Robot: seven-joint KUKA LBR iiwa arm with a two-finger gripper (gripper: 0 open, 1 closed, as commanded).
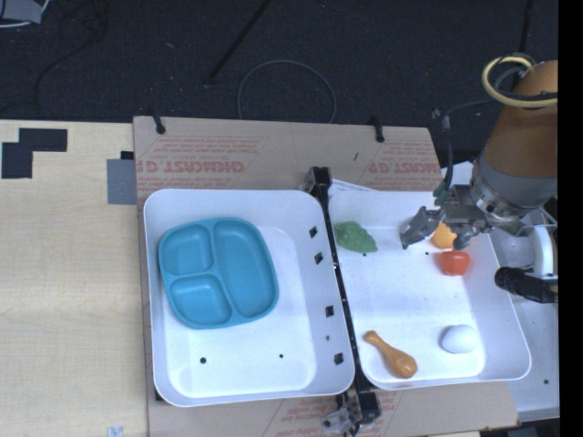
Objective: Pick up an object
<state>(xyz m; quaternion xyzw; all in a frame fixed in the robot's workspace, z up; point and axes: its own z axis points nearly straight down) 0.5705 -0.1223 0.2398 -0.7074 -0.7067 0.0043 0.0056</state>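
Observation:
My gripper (441, 229) hangs over the upper right part of the right bin (510, 371). It is open, its dark fingers (415, 229) spread wide. A small orange piece (444, 238) lies on the bin floor between the fingers, with a gap on each side. A red tomato-like ball (454, 262) sits just below it, close to the right finger. Further left in the same bin lies a green leafy piece (355, 238). Near the front of the bin are a white egg (459, 339) and an orange-brown drumstick shape (392, 353).
The left bin (182, 371) holds a blue divided plate (219, 271). A black divider strip (332, 280) runs between the two bins. The grey arm with its orange band (524, 126) comes in from the right, above the right bin's far corner.

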